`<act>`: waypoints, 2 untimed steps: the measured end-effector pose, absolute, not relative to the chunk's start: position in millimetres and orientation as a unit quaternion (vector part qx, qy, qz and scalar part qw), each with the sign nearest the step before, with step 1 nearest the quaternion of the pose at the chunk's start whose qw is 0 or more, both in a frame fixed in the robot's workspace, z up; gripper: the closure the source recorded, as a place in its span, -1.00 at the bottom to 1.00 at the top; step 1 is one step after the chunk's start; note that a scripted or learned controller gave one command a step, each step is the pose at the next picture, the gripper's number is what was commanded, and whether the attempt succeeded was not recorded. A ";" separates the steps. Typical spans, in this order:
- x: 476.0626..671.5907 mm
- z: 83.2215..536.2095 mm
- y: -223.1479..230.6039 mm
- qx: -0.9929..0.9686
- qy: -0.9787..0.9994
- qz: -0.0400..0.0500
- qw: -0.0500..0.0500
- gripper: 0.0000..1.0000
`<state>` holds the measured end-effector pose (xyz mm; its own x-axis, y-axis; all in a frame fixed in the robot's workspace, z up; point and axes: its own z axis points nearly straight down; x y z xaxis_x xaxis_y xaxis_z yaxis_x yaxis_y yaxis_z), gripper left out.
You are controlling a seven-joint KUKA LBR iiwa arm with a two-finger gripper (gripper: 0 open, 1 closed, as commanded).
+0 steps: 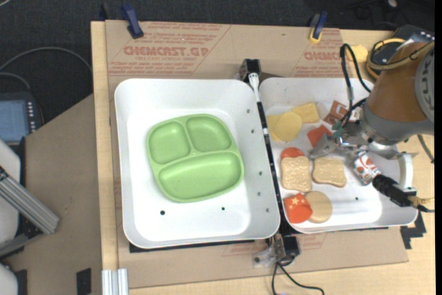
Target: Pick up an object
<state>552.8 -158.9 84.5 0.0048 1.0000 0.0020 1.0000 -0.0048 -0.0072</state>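
The arm [400,90] reached in from the right over the right bin [359,221], its orange band above the wrist. The gripper [336,141] sat low over the middle of that bin, with its metal fingers [324,147] pointing left toward a small red piece [317,135]. Whether those fingers were apart or closed, I could not tell, and nothing could be seen held between them.

The right bin held a scatter of toy food. A round yellow piece [286,125] lay near the upper left, with a pale yellow wedge [306,112] just beside it to the right. Below the fingers lay 2 toast slices: one [295,173] with its long axis running up and down the bin, the other [329,173] just right of it, lying wider than tall and slightly tilted. A red tomato piece [291,153] sat just above the first slice. Near the front edge a red piece [297,208] touched a tan round one [318,206]. A small can [364,167] lay on its side right of the toast, its long axis running diagonally.

The left bin [135,169] held a green divided tray [195,157], its large compartment toward the front and 2 small ones behind.
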 end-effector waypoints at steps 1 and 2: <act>630.1 85.5 -165.7 -0.706 -0.708 -0.002 -0.003 -1.00; 582.2 84.4 -113.3 -0.706 -0.708 0.001 0.003 -1.00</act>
<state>582.2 -113.3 84.4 -0.0027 1.0000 0.0037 1.0000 0.0027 -0.0055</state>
